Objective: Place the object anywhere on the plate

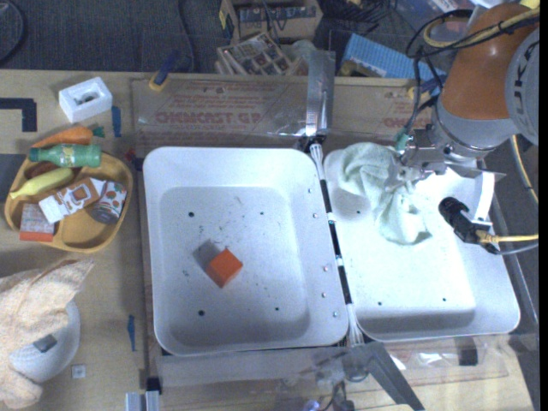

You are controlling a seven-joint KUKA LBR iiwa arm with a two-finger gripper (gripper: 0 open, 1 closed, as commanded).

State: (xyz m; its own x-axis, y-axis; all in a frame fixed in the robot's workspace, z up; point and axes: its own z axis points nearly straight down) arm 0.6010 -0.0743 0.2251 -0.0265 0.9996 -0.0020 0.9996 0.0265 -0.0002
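Orange block (pixel 226 268) lies mid-floor in left bin (pixel 171 174), clear of all walls. Arm descends over right bin (pixel 497 311); pincer (pixel 409 171) pinches white cloth (pixel 377 191).

Faint red lettering, roughly "CHEMCAST", partly legible, on the clear plastic sheet (pixel 227 114) behind the bins
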